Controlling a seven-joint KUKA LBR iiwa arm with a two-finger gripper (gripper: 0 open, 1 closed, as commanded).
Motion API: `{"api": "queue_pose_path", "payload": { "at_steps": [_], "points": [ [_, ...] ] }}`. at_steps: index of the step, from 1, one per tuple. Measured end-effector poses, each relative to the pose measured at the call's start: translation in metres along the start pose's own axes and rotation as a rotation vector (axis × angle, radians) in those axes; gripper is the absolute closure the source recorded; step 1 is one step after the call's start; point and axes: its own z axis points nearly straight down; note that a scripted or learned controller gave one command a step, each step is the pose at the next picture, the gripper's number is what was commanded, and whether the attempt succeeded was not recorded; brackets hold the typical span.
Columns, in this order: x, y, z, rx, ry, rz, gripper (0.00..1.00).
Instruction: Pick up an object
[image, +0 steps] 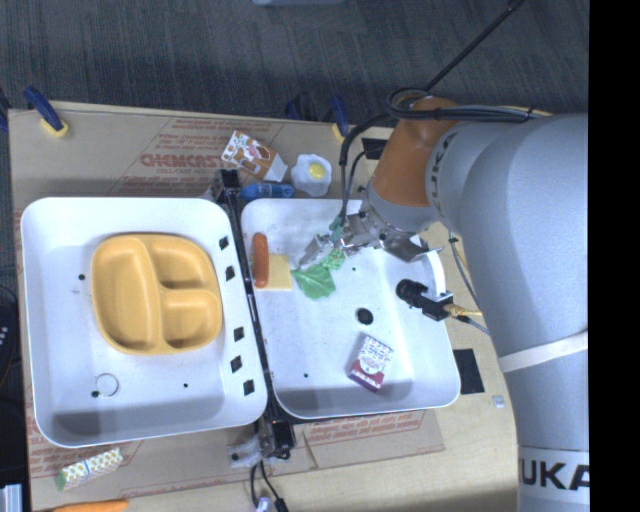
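My gripper (327, 247) hangs low over the upper middle of the right bin (420, 385), right above a crumpled green piece (316, 277). The green piece lies just below and left of the fingertips; whether it is touched I cannot tell. To its left lie a yellow block (279, 271) and an orange-red sausage (261, 257) against the bin's left wall. A small red and white packet (372, 362) rests toward the bin's lower right. The grey arm with its orange band (405, 165) covers the bin's upper right corner.
The left bin (50, 300) holds a yellow divided tray (157, 291). A black round spot (365, 317) marks the right bin's floor. Outside the bins at the back lie a snack packet (245, 153), a blue item (266, 189) and a yellow-white cup (312, 173).
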Motion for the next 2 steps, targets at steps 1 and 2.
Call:
{"api": "queue_pose_path", "payload": {
  "at_steps": [1, 2],
  "points": [
    [-0.001, 0.001, -0.012, -0.001, -0.002, -0.003, 1.0],
    [0.047, 0.033, -0.041, 0.007, 0.007, -0.388, 1.0]
  ]
}}
